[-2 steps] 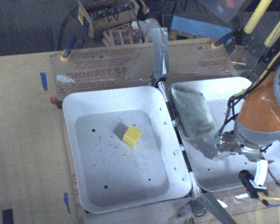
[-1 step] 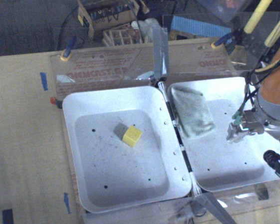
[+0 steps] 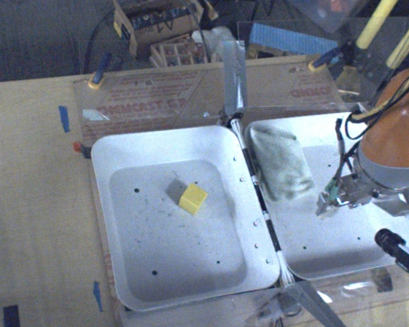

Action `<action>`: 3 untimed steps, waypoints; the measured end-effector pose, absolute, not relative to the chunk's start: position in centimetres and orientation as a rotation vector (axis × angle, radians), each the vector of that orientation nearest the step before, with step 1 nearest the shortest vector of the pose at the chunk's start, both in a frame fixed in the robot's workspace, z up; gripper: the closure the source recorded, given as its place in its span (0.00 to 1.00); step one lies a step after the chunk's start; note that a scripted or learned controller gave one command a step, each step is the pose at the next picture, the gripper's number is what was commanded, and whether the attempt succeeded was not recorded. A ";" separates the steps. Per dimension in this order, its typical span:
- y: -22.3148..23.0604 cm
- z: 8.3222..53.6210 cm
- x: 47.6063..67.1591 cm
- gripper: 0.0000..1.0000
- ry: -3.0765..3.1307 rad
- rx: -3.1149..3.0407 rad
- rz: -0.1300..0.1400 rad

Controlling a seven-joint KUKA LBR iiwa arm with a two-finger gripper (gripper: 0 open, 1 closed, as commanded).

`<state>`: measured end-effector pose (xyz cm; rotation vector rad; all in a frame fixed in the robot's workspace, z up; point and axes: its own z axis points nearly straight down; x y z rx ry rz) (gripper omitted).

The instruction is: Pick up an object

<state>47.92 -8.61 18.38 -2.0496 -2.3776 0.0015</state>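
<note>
A yellow block (image 3: 193, 198) lies in the left bin (image 3: 116, 162), a little above the middle of its floor, tilted so one corner points down. A grey shadow sits just beside it on its upper left. A crumpled grey-green cloth (image 3: 281, 161) lies in the right bin (image 3: 310, 257), along its left wall near the top, touching or nearly touching the rim between the bins.

The arm (image 3: 400, 144) comes in from the right, its orange band partly cut off by the edge of the view. The gripper (image 3: 333, 199) hangs over the right bin, just right of the cloth's lower end and well apart from the block. It is small, blurred and partly masked by cables and the wrist body, so I cannot tell whether it is released or clenched; nothing can be made out in it.

The right bin's right side is hidden under the arm. The desk (image 3: 34, 215) carries blue tape marks and black squares at left.
</note>
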 end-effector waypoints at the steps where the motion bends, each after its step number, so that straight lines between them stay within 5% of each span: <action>1: -4.7 18.4 48.0 1.00 -2.081 -2.354 0.000; 2: 0.8 18.5 48.0 1.00 -3.056 -0.730 -0.002; 3: 8.6 18.5 48.0 1.00 -3.127 -0.345 -0.003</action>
